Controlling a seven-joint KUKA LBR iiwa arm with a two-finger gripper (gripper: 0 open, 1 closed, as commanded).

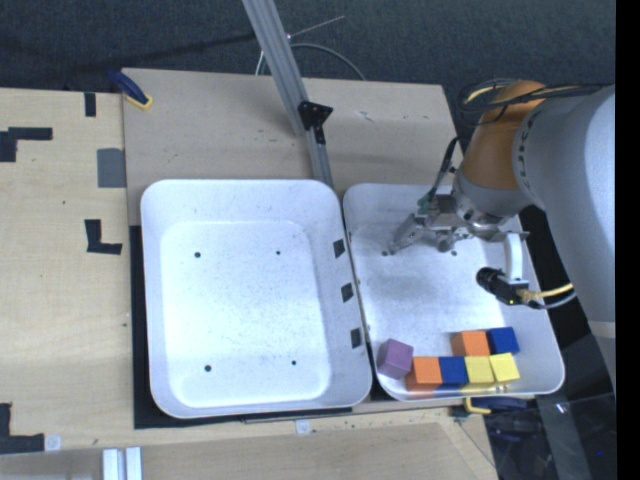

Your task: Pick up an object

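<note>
Blocks lie bunched in the near corner of the right bin, and you can see them touching one another: a purple one at the left end, then orange, blue and yellow in a near row, with another orange and a blue just behind.

Going left to right, you have the left bin first, then the right bin pressed against it. Over the far part of the right bin you find the gripper, well apart from the blocks, with nothing between its fingers; you cannot tell how wide they stand. The arm comes in from the right, its orange band above the wrist, the wrist pointing left and down toward the bin floor.

Both bins sit on a dark mat on the pale wooden bench. A grey metal bar slants across the far side of the bench.
</note>
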